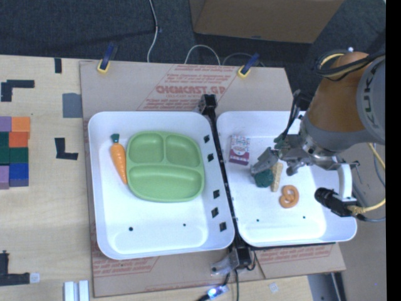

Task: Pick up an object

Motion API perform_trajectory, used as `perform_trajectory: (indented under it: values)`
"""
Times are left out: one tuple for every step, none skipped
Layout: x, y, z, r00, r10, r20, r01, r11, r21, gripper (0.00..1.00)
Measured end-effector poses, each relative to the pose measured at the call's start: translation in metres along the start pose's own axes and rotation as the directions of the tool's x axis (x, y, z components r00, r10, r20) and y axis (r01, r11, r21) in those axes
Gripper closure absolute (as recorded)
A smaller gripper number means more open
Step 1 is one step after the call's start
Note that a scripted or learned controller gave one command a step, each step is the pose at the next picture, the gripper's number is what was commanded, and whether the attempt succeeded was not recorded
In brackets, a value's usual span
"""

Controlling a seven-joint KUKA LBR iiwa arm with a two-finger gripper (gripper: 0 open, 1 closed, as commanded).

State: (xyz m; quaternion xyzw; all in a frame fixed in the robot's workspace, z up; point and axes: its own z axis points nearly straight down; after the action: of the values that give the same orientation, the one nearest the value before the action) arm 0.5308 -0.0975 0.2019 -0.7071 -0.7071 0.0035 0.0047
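The right bin (313, 234) holds a small purple-and-white packet (239, 149), a dark green object (263, 177) and an orange pretzel-shaped toy (288, 197). My gripper (270, 165) hangs over the middle of this bin, directly above the green object, with the pretzel just to its lower right. Its fingers (264, 163) straddle the green object, and a tan stick-like piece (276, 179) shows right beside it. In the left bin (150, 240) lie a green divided plate (166, 167) and an orange carrot toy (118, 160).
A black divider with clips (216, 168) runs between the two bins. The arm's grey and orange body (341, 115) covers the right bin's far right side. Coloured blocks (15, 152) sit on the bench at far left. A cardboard box (269, 8) stands behind the bench.
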Motion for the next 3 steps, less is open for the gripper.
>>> perform_trajectory:
  values:
    - [0.000, 0.002, -0.005, 1.000, -0.002, 0.002, 0.002, 1.000, -0.010, 0.00]
    - [0.001, 0.003, 0.059, 1.000, -0.001, 0.001, 0.001, 1.000, -0.005, 0.00]
    - [0.002, 0.002, 0.114, 1.000, -0.001, 0.001, 0.001, 1.000, -0.004, 0.00]
